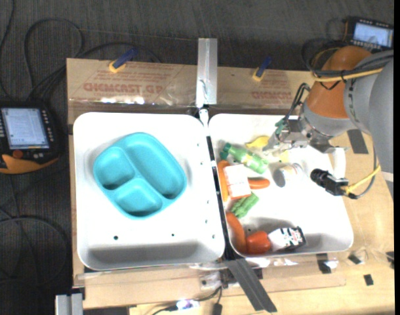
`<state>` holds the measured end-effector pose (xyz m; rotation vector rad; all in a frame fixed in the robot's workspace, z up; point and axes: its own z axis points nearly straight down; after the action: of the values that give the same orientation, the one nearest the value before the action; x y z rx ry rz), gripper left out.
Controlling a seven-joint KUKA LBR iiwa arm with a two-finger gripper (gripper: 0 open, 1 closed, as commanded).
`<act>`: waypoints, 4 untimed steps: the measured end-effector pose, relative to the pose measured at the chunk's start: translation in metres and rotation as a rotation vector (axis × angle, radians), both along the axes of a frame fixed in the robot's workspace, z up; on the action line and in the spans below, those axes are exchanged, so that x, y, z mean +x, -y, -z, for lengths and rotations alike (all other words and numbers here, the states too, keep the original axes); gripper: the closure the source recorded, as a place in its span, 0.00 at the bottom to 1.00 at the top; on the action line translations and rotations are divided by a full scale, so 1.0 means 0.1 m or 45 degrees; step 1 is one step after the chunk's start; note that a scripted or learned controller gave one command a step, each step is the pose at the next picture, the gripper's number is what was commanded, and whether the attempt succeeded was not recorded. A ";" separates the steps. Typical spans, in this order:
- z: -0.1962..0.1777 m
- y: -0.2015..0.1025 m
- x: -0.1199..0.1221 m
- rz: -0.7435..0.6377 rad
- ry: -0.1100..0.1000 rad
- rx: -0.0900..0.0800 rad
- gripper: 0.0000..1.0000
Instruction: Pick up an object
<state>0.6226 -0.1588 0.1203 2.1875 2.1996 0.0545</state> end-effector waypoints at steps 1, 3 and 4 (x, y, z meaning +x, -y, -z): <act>-0.09 0.00 0.00 0.001 -0.001 0.001 1.00; -0.84 -0.66 -0.52 -0.035 -0.070 0.000 1.00; -1.16 -0.58 -0.29 0.064 -0.069 0.004 1.00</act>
<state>0.5934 -0.1008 0.2367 2.2709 2.1716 -0.0030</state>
